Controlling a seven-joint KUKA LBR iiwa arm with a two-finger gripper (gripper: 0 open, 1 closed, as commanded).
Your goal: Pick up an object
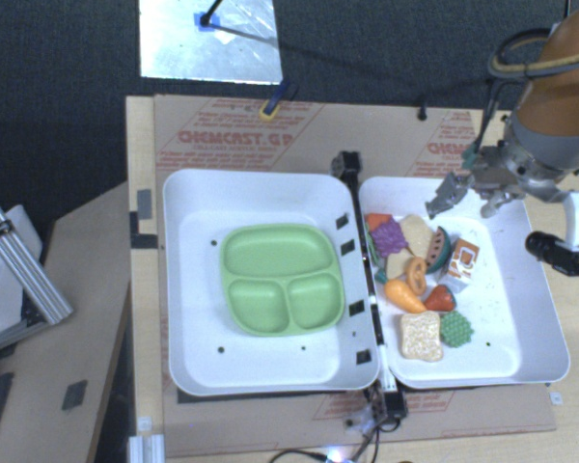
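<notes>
The gripper (463, 193) hovers, fingers spread and holding nothing, over the right bin's (531, 307) far edge. The toy food pile (420, 278) lies along its left wall. Best target an outlying piece like the bread slice (421, 337), descending straight.
</notes>
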